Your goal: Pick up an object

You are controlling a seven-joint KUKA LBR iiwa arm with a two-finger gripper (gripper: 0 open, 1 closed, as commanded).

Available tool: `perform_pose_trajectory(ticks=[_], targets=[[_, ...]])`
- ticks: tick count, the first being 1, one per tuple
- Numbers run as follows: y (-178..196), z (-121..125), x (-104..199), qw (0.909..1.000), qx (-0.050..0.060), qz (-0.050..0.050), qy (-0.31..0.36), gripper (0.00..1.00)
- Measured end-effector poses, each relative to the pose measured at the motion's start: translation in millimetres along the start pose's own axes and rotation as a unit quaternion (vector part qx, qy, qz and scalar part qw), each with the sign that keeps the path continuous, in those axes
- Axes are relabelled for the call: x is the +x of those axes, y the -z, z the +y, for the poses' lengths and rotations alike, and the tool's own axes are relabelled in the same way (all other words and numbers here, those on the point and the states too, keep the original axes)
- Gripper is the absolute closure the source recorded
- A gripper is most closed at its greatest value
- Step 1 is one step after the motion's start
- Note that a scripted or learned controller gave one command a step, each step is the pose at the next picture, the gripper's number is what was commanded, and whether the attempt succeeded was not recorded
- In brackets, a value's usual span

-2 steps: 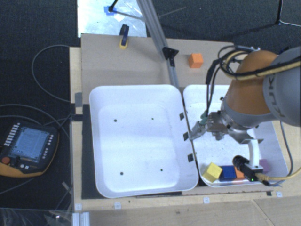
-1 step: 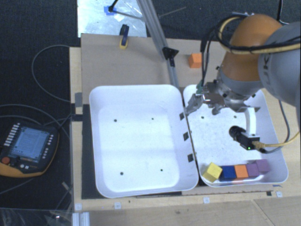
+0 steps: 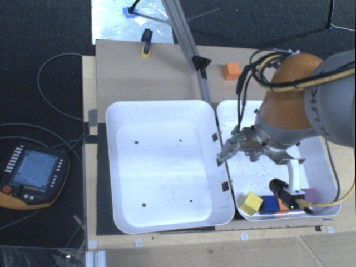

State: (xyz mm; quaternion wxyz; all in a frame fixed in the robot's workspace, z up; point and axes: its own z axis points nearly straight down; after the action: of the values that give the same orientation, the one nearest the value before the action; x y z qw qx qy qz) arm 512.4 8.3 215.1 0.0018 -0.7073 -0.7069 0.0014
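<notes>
The right bin (image 3: 245, 115) holds a yellow block (image 3: 251, 203) and a blue block (image 3: 270, 204) side by side at its near edge, and a purple block (image 3: 309, 194) at its near right corner. My gripper (image 3: 228, 151) hangs low over the right bin's left wall, close to the divide between the two bins. It is above and to the left of the yellow block, well apart from it. I see nothing held in it. The arm's wrist and orange band cover much of the right bin's middle.
The left bin (image 3: 161, 166) sits beside the right one, with only small dark marks on its floor. An orange cube (image 3: 232, 71) lies on the bench behind the bins. A slanted metal pole (image 3: 186, 38) crosses the back, and a teach pendant (image 3: 30, 171) rests far left.
</notes>
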Motion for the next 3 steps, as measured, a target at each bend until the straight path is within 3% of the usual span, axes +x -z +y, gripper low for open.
perform_pose_trajectory(ticks=[1, 2, 3], targets=[[-10.9, -16.5, -58.6, 1.0, -0.002, -0.001, -0.003, 0.0], [19.9, -26.9, -58.7, 1.0, -0.005, -0.001, 0.0, 0.0], [28.1, -17.0, -4.7, 1.0, -0.004, 0.001, 0.006, 0.0]])
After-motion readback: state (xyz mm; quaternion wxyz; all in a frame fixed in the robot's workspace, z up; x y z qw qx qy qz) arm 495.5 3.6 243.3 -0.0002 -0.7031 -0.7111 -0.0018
